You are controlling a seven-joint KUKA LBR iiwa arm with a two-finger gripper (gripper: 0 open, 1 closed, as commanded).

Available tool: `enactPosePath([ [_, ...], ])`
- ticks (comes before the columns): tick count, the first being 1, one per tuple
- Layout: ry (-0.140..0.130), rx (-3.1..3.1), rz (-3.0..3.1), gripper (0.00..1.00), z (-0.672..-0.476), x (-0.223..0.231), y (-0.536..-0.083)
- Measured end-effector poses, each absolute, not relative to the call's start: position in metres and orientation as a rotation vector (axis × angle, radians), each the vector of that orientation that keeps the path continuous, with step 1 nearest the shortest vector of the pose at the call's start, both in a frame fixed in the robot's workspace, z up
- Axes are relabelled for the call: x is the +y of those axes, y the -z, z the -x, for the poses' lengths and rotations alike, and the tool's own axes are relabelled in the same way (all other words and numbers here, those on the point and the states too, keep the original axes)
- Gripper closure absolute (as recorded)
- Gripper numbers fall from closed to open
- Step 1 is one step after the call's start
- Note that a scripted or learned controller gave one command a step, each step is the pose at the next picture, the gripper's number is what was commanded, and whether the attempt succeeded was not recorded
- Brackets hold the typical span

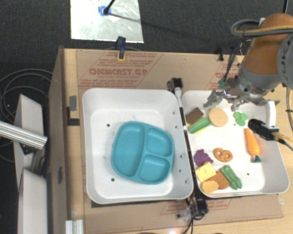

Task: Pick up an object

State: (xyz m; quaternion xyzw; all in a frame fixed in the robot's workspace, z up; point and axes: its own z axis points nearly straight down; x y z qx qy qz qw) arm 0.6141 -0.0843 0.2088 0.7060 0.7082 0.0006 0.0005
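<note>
Camera view: two white bins sit side by side on the bench, and the left bin (95, 130) carries a teal divided tray (142, 151) lying flat. The right bin (278, 177) holds the toy foods. A round tan disc (218, 117) lies near the bin's back, touching a green stick-shaped piece (200, 125) whose long axis slants from lower left to upper right, with a brown block (194, 115) just beside it. An orange carrot (252, 142) lies with its long axis nearly up and down the picture, green end toward the front. Further front are a purple grape cluster (201, 156), a pretzel (223, 155), a yellow block (205, 172) and a green pod (231, 176). The gripper (229, 99) hangs over the back of the right bin, just above the tan disc; I cannot tell how it is set or whether it grips anything.
</note>
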Motion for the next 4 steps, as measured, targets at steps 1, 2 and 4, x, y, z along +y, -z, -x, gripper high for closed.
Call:
enactPosePath([
  [1,0.006,2.225,-2.224,0.00,-0.616,-0.090,-0.115],
  [2,0.006,2.225,-2.226,0.00,-0.552,-0.085,-0.082],
  [4,0.005,2.229,-2.220,0.00,-0.664,-0.083,-0.085],
])
